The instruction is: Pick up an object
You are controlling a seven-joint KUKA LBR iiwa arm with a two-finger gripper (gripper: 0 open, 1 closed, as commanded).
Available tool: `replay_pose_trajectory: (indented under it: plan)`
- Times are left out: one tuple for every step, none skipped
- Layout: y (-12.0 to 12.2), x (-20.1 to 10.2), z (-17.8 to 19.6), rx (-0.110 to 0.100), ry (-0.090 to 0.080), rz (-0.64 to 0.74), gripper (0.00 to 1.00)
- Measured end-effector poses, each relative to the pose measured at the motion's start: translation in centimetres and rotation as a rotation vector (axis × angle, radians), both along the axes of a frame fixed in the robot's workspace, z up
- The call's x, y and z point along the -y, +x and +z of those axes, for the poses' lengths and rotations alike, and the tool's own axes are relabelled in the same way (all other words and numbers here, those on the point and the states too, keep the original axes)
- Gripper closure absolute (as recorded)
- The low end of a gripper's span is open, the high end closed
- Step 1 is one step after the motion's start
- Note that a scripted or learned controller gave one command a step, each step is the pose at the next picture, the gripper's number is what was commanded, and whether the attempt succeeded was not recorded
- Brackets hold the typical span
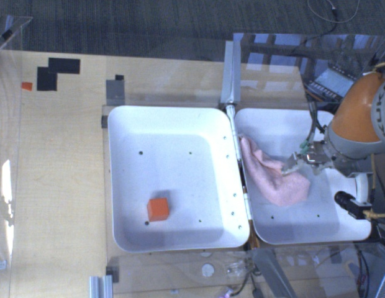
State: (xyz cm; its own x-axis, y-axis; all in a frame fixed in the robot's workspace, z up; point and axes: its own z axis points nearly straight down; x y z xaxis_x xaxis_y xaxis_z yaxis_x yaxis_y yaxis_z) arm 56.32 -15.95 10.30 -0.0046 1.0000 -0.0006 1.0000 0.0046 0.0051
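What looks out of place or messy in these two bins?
The pink cloth in the right bin lies crumpled, one end riding up against the divider wall. The orange block in the left bin sits normally.

You have two white bins (118, 166) on the desk (56, 185). In them you see one orange block (158, 209) and one pink cloth (273, 179). One arm (360, 117) with one claw (298, 160).

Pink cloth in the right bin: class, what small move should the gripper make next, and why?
Probably a short descent onto the pink cloth. The gripper sits at the cloth's upper right edge in the right bin, and no fabric shows between its fingers, so I judge that no grasp is made yet.
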Motion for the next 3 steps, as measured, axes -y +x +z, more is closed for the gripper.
replay_pose_trajectory:
  plan:
    - [-1.3,-0.5,-1.1,0.015,-0.004,0.128,0.0]
    - [-2.5,-5.0,-1.1,0.015,-0.005,0.219,0.0]
    - [-5.4,-4.8,-1.1,0.017,-0.005,0.207,0.0]
